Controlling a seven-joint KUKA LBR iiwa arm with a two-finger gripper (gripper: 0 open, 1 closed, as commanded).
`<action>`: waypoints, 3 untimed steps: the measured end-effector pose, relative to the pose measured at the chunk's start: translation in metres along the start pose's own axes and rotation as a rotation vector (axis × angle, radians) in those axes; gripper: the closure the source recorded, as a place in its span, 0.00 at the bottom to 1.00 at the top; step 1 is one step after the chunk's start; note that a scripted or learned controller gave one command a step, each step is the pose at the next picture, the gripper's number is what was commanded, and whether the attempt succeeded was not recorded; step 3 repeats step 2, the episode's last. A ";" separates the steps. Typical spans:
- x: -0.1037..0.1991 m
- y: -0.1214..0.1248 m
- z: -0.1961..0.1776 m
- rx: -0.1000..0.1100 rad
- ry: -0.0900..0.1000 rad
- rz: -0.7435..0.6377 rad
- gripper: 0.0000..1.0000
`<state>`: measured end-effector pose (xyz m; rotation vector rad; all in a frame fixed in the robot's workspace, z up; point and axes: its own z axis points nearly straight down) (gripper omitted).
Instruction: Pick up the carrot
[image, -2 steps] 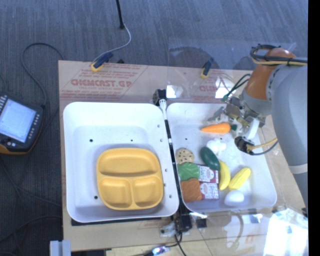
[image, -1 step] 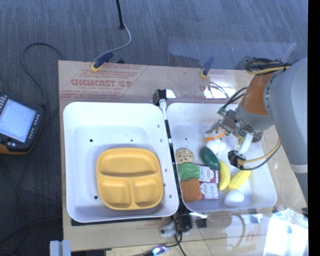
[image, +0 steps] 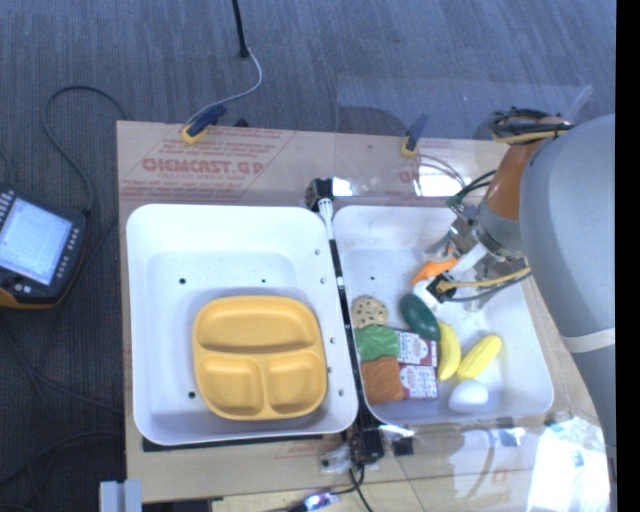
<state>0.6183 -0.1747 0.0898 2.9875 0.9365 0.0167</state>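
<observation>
The carrot (image: 431, 269) shows as a small orange piece in the right bin (image: 390, 240), near its middle right, partly hidden by the gripper. My gripper (image: 455, 262) reaches in from the right and hangs directly over the carrot's right end, very close to it or touching it. The grey arm with its orange band covers the bin's upper right corner.
Just below the carrot lie a dark green vegetable (image: 421, 315), a banana (image: 450, 350), a corn cob (image: 478, 355) and a white egg (image: 468, 395). A cookie (image: 368, 310), lettuce (image: 377, 342), red cartons (image: 416, 363) and a brown piece (image: 380, 380) fill the lower left. The left bin holds a yellow tray (image: 260, 355).
</observation>
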 end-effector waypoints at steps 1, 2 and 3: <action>-0.002 0.000 -0.008 0.004 -0.009 -0.005 1.00; 0.003 0.051 -0.100 0.010 -0.009 -0.387 1.00; 0.003 0.051 -0.100 0.010 -0.009 -0.387 1.00</action>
